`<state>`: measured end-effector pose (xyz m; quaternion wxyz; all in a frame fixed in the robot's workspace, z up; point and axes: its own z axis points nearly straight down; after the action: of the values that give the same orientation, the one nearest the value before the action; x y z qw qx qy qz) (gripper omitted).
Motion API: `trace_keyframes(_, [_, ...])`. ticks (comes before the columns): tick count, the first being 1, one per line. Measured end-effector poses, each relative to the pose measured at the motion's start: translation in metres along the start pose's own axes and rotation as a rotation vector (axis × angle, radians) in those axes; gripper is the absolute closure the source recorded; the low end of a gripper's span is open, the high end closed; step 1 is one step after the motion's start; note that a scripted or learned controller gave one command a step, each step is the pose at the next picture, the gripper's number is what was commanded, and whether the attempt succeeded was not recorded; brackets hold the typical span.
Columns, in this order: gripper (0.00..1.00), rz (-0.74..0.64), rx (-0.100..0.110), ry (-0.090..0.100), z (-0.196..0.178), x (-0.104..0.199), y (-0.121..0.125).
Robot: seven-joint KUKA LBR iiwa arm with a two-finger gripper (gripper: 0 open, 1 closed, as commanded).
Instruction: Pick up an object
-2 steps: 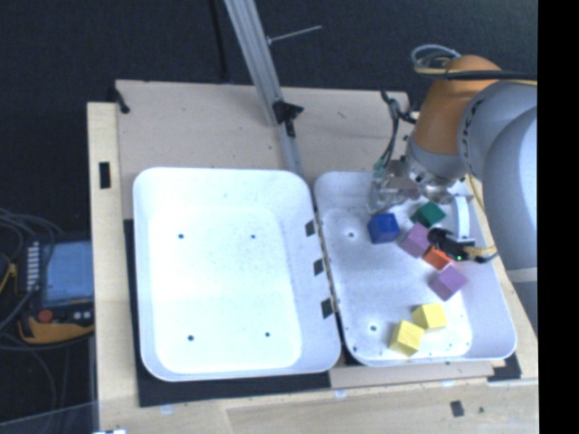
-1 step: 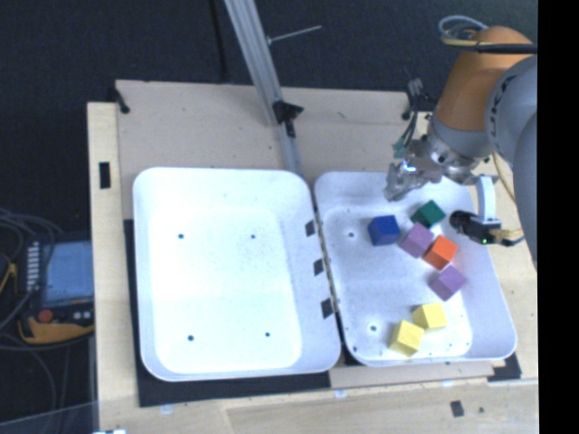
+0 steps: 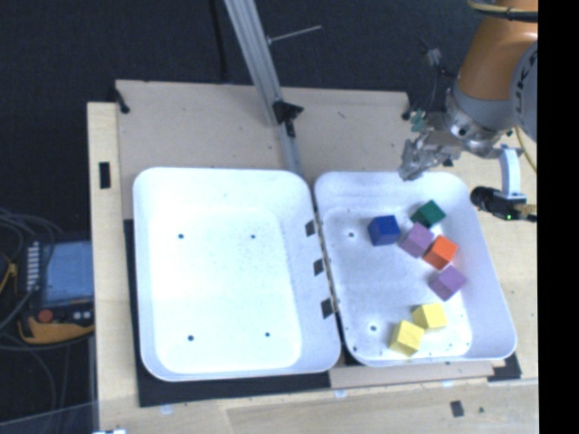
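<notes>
seven blocks (image 3: pixel 417 240) are seen in the right bin (image 3: pixel 362 278). the gripper (image 3: pixel 418 163) is set over its upper rim; its grip cannot be told.

- Arm (image 3: pixel 493 52): cut off toward the upper right, so what lies above the orange band is out of sight.
- Gripper (image 3: pixel 418 164): small and blurred above the right bin (image 3: pixel 484 269), at its far rim. Its detail is unreadable.
- Metal rail (image 3: pixel 256 61): its upper end is lost past the top edge.
- Blue-screened box (image 3: pixel 65 274): left of the bench, with a display too blurred to read.
- Cables (image 3: pixel 16 233): they run off the left edge.
- Bench (image 3: pixel 271 405): its front is cut off at the bottom.
- Left bin (image 3: pixel 149 242): dark specks (image 3: pixel 181 236) on its floor are too small to identify.
- Green cube (image 3: pixel 429 213): its near corner is hidden behind a purple cube (image 3: pixel 417 240).
</notes>
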<state>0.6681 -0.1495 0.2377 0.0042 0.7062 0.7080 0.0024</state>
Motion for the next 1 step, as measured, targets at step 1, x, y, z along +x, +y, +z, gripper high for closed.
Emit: trace_keyframes(1, [1.00,-0.003,0.001,0.000,-0.0553,-0.0020,0.0018])
